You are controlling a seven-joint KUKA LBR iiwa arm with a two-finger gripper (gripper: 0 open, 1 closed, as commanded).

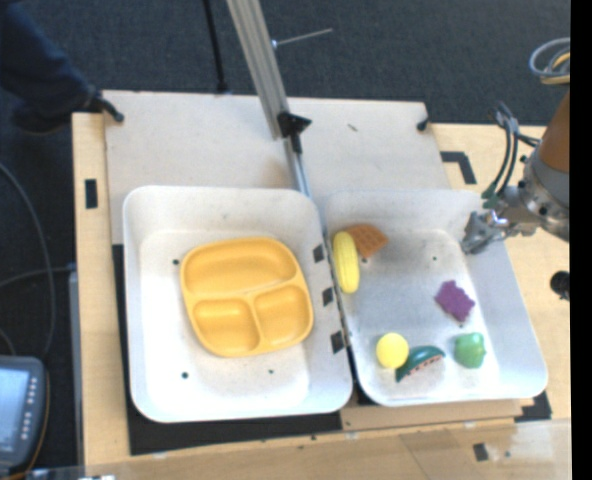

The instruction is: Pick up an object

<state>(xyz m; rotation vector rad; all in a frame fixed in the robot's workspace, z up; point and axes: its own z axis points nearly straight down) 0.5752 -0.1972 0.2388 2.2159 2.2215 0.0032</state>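
Looking down, you see no readable writing. The left bin bears a glossy yellow compartment tray; the right bin holds a purple block and round yellow ball. Your tool hovers at its rim; grip unreadable.

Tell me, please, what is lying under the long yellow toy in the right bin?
A brown toy lies partly under the top end of the long yellow toy. Its right part sticks out. The rest is covered, so its full shape cannot be seen. Lower down is the right bin's floor.
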